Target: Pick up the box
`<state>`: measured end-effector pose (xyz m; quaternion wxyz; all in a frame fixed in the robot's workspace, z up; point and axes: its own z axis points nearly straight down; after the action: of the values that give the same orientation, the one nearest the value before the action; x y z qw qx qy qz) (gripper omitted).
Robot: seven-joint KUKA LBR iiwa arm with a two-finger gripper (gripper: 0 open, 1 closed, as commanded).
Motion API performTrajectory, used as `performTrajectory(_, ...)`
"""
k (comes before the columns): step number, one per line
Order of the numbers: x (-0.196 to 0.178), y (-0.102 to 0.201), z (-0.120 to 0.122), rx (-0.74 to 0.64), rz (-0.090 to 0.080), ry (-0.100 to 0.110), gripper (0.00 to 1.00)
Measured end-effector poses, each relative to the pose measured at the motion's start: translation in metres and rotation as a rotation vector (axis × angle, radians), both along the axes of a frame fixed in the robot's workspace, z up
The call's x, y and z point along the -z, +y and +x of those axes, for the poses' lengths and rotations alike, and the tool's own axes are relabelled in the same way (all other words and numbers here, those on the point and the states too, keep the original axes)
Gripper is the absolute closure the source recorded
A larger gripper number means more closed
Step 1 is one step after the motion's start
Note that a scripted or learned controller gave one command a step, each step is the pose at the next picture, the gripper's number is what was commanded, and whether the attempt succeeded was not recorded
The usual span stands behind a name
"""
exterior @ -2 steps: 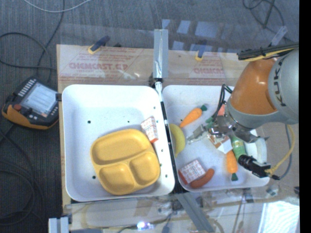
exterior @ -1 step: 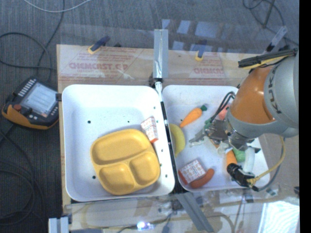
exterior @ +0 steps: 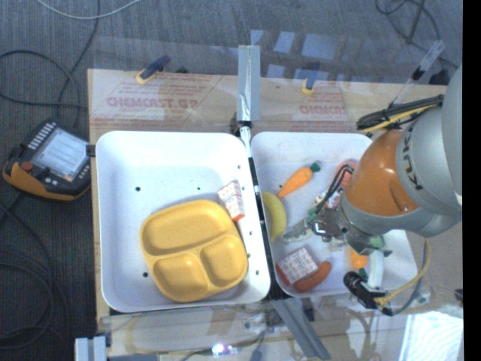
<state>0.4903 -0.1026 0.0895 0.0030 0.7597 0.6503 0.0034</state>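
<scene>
Two white bins are sitting side by side on the bench, viewed from above. The left bin (exterior: 120, 171) is holding one yellow divided tray (exterior: 194, 248) and one small box (exterior: 231, 198) with red and white print, lying against the tray's upper right corner, close to the wall shared with the right bin (exterior: 301, 145). A second printed box (exterior: 295, 262) is lying near the front of the right bin, touching a red sausage-shaped toy (exterior: 314, 276). The same bin is also holding one carrot (exterior: 297, 180) and one yellow-green fruit (exterior: 275, 213) against the dividing wall.

The arm (exterior: 391, 183) is reaching in over the right bin, and its gripper (exterior: 319, 224) is hanging above the space between the fruit and the second box; whether it is spread or closed cannot be told, as the wrist is masking it.

Risks, as judged from this layout: the gripper is hanging closer to the fruit than to either box, so a straight descent may be closing on the wrong object. The nearer box is crowded by the red toy, so a finger may be landing on the toy or pushing the box aside. The box in the left bin is lying flat beside the tray and the wall, leaving little room for the fingers.

Count: two bins, two boxes, one tray, one carrot, one fruit, one red toy.
</scene>
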Motion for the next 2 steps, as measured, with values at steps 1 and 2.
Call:
performTrajectory(1,-0.01,0.0,0.001,0.0,-0.001,-0.002,1.0)
performTrajectory(2,-0.093,0.024,-0.007,-0.09,-0.001,0.012,1.0)
